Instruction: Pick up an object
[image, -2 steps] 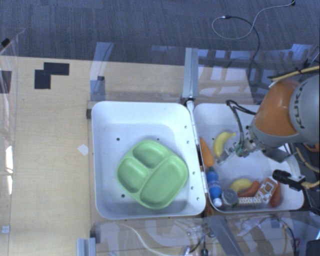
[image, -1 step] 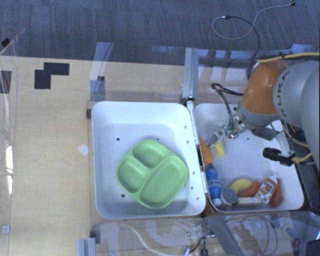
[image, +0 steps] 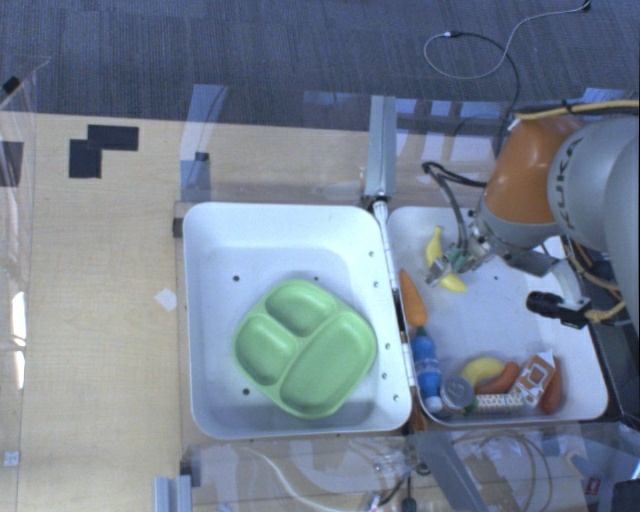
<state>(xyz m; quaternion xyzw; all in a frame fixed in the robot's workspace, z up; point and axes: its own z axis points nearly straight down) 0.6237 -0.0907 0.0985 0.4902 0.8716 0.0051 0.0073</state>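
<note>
Gripper (image: 452, 262) low in right bin (image: 590, 405), near its far-left corner, at banana (image: 436, 250) (finger state can't tell); green plate (image: 305, 347) in left bin (image: 215, 300).

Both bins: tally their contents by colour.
Green: 1, the divided plate
Yellow: 2, the banana and the lemon
Orange: 1, the carrot
Blue: 1, the bottle
Red: 2, the sausages
Other: 2, the can and the carton
Total: 9

A pale wooden bench (image: 90, 330) bears two white bins (image: 205, 300) side by side.
</note>
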